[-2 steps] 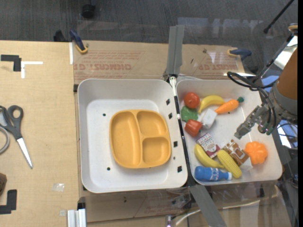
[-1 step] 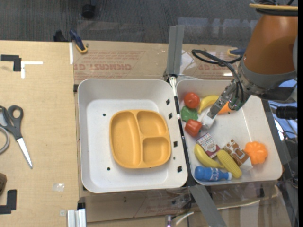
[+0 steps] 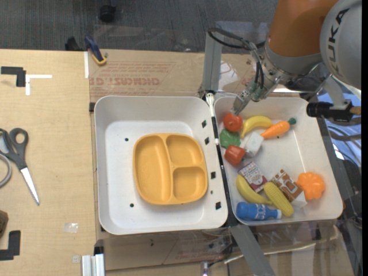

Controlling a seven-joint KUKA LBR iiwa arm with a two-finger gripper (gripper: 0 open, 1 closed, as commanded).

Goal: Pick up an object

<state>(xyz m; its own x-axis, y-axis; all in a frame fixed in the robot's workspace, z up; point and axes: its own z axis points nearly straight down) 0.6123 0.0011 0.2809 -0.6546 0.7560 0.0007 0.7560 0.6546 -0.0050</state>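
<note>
Pincer [image 3: 240,104] hangs over back-left corner of right bin [image 3: 329,154], tips just above and behind the tomato [image 3: 232,121]. Tomato lies directly below-front of it, beside banana [image 3: 256,123]. Nothing gripped; how far its tips are spread, cannot tell.

Bench [image 3: 46,154]: scissors [image 3: 20,160] (left), two bins [image 3: 109,211].

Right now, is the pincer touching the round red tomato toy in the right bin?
Cannot tell. In the camera view the pincer tip sits just above the round red tomato toy, but the slanted angle shows neither contact nor gap plainly.
</note>
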